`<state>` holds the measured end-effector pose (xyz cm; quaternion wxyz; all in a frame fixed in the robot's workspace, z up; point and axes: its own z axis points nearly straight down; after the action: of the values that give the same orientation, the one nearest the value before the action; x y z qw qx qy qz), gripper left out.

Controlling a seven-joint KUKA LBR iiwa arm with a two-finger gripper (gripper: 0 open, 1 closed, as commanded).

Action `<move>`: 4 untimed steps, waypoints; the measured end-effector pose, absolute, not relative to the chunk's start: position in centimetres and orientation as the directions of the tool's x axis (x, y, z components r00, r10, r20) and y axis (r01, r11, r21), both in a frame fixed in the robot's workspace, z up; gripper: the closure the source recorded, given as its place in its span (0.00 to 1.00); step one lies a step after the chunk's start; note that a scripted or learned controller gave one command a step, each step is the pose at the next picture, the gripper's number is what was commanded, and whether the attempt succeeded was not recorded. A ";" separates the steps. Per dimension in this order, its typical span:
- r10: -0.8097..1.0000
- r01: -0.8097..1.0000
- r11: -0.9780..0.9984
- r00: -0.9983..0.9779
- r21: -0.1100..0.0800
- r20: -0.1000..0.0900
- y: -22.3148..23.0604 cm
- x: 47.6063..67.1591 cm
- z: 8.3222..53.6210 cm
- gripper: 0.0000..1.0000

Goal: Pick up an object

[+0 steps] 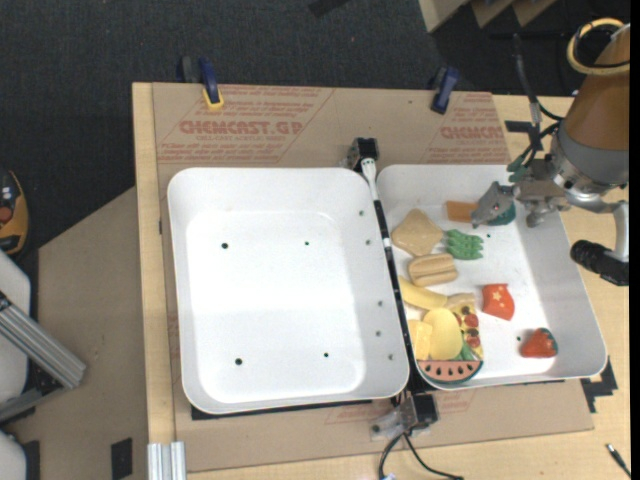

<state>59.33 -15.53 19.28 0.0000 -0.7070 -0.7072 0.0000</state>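
My gripper [512, 211] hangs over the far part of the right bin [560, 298], its jaws apart and open. A small teal piece [503, 213] lies just under its left finger [490, 206]; nothing is clearly held. An orange slab [459, 209] lies to the left of it, and a green leafy toy [464, 244] sits just nearer. Further forward are a tan bread slice [416, 233], a bun [433, 268], a banana [425, 296], a yellow fruit [444, 332], a watermelon slice [449, 372], a red pepper piece [498, 301] and a strawberry [539, 343].
The left bin [270, 288] adjoins the right one along a dark divider [388, 268]. Both rest on a brown board [300, 118] held by blue clamps [209, 78]. The arm's orange band [600, 118] rises at the right edge.
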 end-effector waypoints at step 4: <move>1.000 1.000 0.004 -0.004 0.008 -0.003 -9.1 65.5 10.7 1.00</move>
<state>65.53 -9.07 10.74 -0.0038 -0.7059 -0.7083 -0.0020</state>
